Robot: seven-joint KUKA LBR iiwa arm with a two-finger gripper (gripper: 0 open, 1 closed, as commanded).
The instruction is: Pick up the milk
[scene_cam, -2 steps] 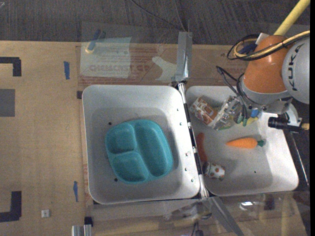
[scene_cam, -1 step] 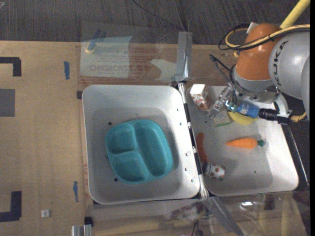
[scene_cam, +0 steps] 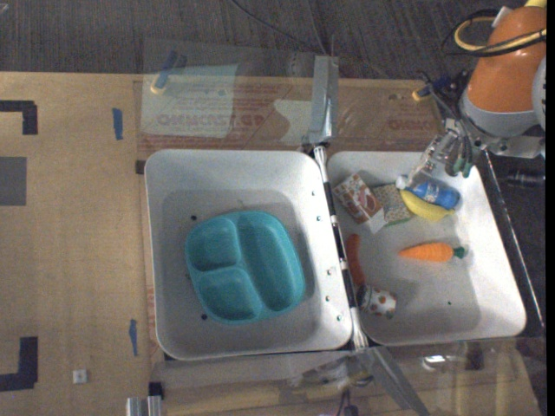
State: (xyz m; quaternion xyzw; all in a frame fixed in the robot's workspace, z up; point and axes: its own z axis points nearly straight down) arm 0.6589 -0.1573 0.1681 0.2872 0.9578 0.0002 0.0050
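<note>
My gripper (scene_cam: 448,156) hovering at the right bin's (scene_cam: 503,319) back edge, finger spread unclear, milk carton (scene_cam: 357,198) lying beyond it, bottle (scene_cam: 431,194) just beneath, open floor nearer the carrot (scene_cam: 428,252).

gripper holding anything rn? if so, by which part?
Cannot be told. The gripper sits at the right bin's far edge, just above the blue bottle, with nothing visibly between its fingers. The milk carton lies apart, untouched.

A teal plastic tray with three sections (scene_cam: 245,267), an orange toy carrot with a green top (scene_cam: 431,252), a yellow toy banana (scene_cam: 421,206), two white bins (scene_cam: 165,232).
</note>
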